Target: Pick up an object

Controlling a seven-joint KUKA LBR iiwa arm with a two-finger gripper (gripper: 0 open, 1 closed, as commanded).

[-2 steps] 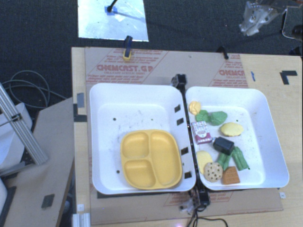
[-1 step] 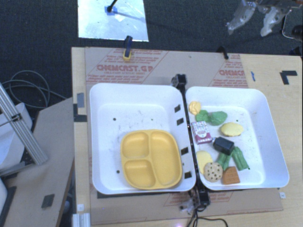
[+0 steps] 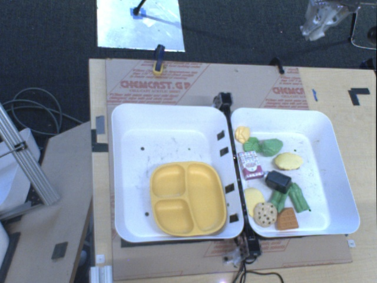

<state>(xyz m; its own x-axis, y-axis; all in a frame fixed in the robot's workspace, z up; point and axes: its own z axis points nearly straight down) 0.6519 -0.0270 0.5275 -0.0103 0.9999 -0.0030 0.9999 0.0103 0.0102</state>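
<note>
camera view:
gripper (image 3: 318,21): top right corner, above the dark floor, well away from both bins; pale and blurred, can't tell its state; nothing seen in it.
left bin (image 3: 126,122): white, shallow, holds one item.
yellow tray (image 3: 188,198): three compartments, sits in lower middle of left bin, slightly turned, near the divider side.
right bin (image 3: 330,158): white, shallow, touching left bin along the middle edge; all small objects here, clustered on its left half.
yellow round piece (image 3: 242,134): top of cluster, near divider.
green leafy pieces (image 3: 264,146): just below and right of it, touching each other.
lemon-shaped yellow piece (image 3: 288,161): right of cluster, just beside the greens.
pink-and-white packet (image 3: 250,164): near divider, below greens.
black block (image 3: 278,181): centre of cluster, tilted, overlapping the green stalks.
green stalks (image 3: 297,198): below black block, angled.
pale yellow oval (image 3: 253,198): lower left, beside cookie.
cookie (image 3: 265,214): brown with dark spots, near bottom edge.
orange-brown wedge (image 3: 287,219): just right of cookie.
bench (image 3: 330,87): tan board with red printed lettering under bins.
foil sheet (image 3: 139,16): on floor, top left.
</note>
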